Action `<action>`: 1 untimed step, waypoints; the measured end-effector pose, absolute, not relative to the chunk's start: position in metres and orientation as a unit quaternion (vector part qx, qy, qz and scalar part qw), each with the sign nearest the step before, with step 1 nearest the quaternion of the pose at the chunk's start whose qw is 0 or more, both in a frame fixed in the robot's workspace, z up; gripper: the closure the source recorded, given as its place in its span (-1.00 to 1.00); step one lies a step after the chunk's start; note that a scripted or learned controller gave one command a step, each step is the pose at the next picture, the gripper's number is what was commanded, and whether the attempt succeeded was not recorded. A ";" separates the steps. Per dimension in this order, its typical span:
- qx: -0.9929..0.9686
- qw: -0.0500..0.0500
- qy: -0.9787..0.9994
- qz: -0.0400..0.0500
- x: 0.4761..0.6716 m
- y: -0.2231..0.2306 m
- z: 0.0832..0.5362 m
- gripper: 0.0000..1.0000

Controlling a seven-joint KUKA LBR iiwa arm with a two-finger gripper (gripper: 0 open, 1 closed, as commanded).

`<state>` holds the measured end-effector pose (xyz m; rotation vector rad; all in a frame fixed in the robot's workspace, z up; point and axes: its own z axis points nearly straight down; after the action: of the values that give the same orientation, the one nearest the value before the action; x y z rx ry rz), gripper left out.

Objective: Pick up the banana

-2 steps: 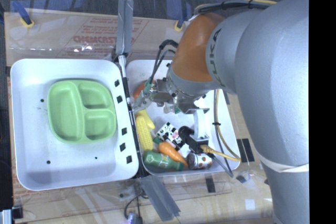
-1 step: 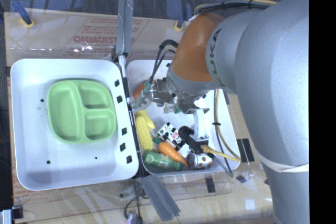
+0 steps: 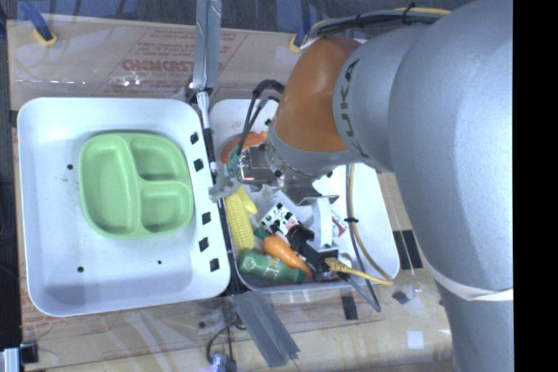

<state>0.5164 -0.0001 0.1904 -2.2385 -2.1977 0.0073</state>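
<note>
1. Camera view: gripper (image 3: pixel 251 166) low in right bin (image 3: pixel 384 213); open or closed, cannot tell; just below, yellow piece taken for the banana (image 3: pixel 240 213), possibly corn, against the left wall.
2. Risk: catching the nearby carrot (image 3: pixel 284 250) or bin wall instead; crowding to blame.

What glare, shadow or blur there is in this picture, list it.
Camera view: soft, even light; a faint grey shadow in the near corner of the shallow white left bin; pale glare streaks on the clear plastic sheet behind the bins; the grey and orange arm looms close, shading the white right bin.
</note>
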 end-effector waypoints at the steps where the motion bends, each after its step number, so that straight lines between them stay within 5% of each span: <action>1: -0.716 0.002 -0.698 0.002 0.491 -0.006 0.191 -1.00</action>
<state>0.4912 -0.0060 0.1906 -2.2471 -2.1897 0.0066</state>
